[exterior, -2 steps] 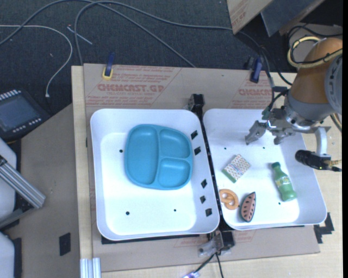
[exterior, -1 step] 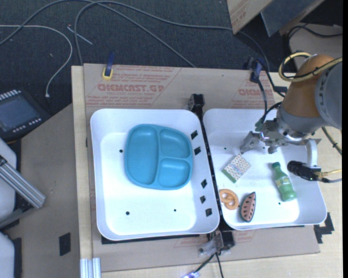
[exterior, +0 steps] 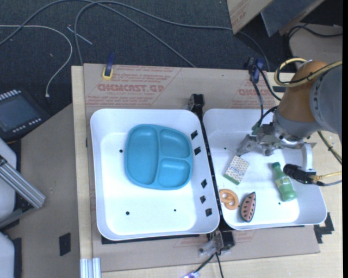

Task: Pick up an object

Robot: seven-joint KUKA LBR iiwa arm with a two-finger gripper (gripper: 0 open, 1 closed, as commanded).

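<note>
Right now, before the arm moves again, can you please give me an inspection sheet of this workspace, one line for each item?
Surface: two shallow white bins on a cardboard-covered bench; left bin, right bin.
Job's things: right bin holds a checkered packet, a green bottle, a pretzel and a brown oval piece, all lying apart.
Clutter: blue divided plate in the left bin.
Gripper: gripper low over the right bin's far part, above the packet, holding nothing visible.
Cables: loose white cables on the floor; cables along the arm.
Surroundings: dark carpet, a cardboard box, a screen device.
</note>
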